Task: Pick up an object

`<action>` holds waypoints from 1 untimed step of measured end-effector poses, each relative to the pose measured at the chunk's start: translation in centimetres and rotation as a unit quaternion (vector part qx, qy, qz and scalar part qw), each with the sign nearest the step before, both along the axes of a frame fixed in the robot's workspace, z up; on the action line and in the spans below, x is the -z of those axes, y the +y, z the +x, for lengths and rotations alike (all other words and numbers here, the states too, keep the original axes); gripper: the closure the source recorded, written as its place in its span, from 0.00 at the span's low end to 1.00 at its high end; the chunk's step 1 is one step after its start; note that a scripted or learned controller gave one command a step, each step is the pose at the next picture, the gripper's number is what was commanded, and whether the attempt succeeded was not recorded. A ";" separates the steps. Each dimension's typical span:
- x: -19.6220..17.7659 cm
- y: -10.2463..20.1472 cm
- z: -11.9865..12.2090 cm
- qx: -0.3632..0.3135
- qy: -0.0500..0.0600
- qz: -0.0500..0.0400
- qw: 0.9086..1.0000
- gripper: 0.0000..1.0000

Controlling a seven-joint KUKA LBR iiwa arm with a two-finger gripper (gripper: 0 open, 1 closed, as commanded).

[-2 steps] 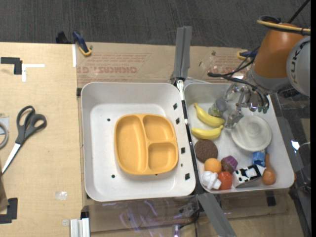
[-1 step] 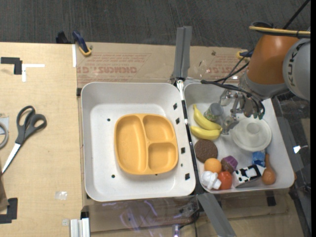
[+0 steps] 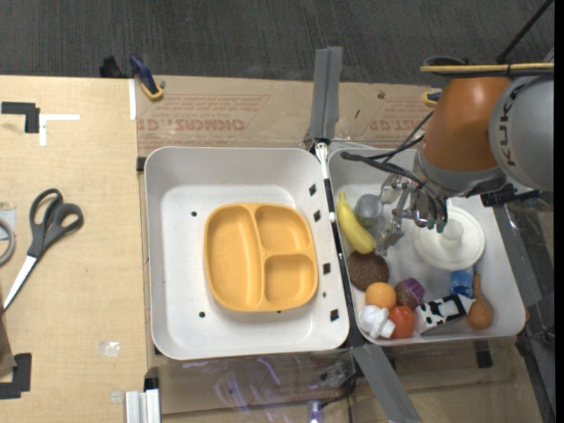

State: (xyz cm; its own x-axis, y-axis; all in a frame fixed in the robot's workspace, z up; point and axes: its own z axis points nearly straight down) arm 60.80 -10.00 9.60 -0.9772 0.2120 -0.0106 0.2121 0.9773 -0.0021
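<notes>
Small toys crowd the right white bin's (image 3: 507, 271) near edge, yellow banana (image 3: 352, 225) further back; pincer (image 3: 414, 214) hovers over it, grip state hard to tell.

Beyond my reach, along the top, lies a dark grey carpeted floor (image 3: 220, 16). Under me the bench (image 3: 70, 324) is pale wood, evenly lit with no hard shadows. A brown cardboard sheet (image 3: 229, 117) with reversed red lettering lies across it toward the far edge. Black-handled scissors (image 3: 44, 227) rest on the wood at the left, and small black brackets (image 3: 22, 113) sit near the bench edges.
</notes>
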 end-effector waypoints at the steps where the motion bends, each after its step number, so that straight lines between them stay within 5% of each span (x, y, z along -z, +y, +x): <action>1: 0.2 -5.6 -1.5 0.006 0.002 0.001 1.000 0.00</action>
State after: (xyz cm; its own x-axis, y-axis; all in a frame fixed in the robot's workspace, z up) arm 59.34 -15.62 9.41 -0.9748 0.2232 -0.0054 0.2232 0.9748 -0.0003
